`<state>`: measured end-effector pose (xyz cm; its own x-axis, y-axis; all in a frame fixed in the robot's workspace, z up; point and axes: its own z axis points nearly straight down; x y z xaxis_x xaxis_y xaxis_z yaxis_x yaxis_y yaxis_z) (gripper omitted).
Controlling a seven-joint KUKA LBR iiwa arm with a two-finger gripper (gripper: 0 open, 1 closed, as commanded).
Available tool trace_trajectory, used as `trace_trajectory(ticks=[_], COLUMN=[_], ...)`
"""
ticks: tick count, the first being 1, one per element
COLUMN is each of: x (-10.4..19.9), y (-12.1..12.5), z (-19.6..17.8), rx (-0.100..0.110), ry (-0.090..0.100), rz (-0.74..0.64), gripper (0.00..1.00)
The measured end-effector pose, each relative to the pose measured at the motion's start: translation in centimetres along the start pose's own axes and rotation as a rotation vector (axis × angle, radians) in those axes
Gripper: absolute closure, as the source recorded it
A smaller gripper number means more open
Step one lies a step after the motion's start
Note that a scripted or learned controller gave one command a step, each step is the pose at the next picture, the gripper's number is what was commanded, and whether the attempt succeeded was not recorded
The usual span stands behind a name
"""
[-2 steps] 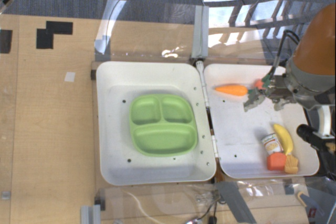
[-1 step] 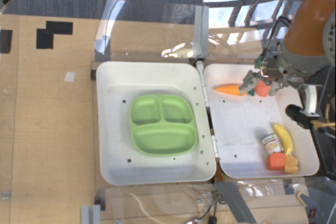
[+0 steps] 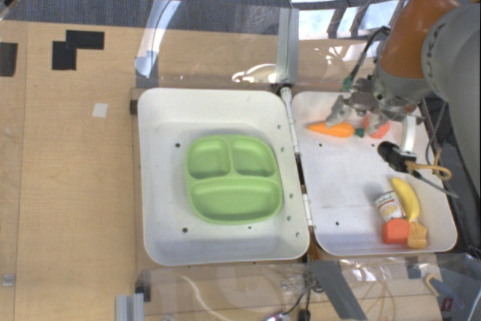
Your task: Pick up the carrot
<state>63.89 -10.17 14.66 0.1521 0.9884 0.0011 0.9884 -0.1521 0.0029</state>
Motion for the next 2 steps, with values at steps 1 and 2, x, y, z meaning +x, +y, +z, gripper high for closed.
trace_trajectory(ticks=[1,2], x=[-1.1,-2.0], y=[1.1,3.6], z=[5.0,5.2], rx=[-0.022,0.008], ry=[0.000,0.005], rz=[-0.047,-0.128], gripper=[0.00,0.00])
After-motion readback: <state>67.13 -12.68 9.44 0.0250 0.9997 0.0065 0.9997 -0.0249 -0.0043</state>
